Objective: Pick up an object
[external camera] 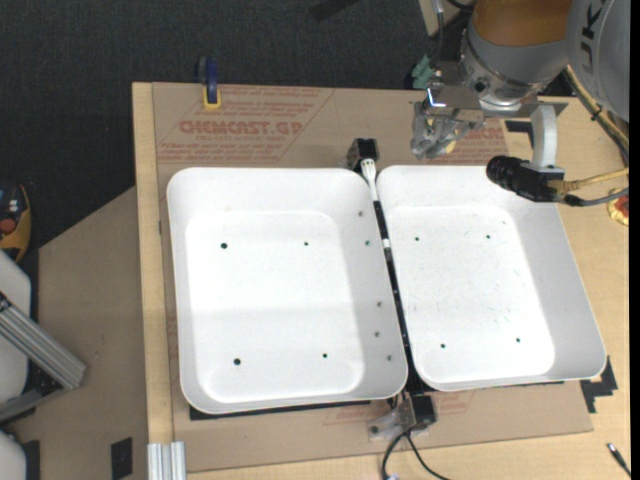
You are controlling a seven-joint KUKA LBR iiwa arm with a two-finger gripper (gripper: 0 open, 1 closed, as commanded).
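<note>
Camera view: my gripper [436, 140] hangs behind the right bin [560, 268]; whether its jaws are spread, I cannot tell.

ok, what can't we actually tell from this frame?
- Gripper: small and blurred above the right bin's far rim in the camera view; finger state unreadable, and whether anything is held.
- Arm: cut off by the top and right edges.
- Printed text on the cardboard sheet: faint, partly unreadable.
- Clamp between the bins at the near edge: cable cut off by the bottom edge.
</note>
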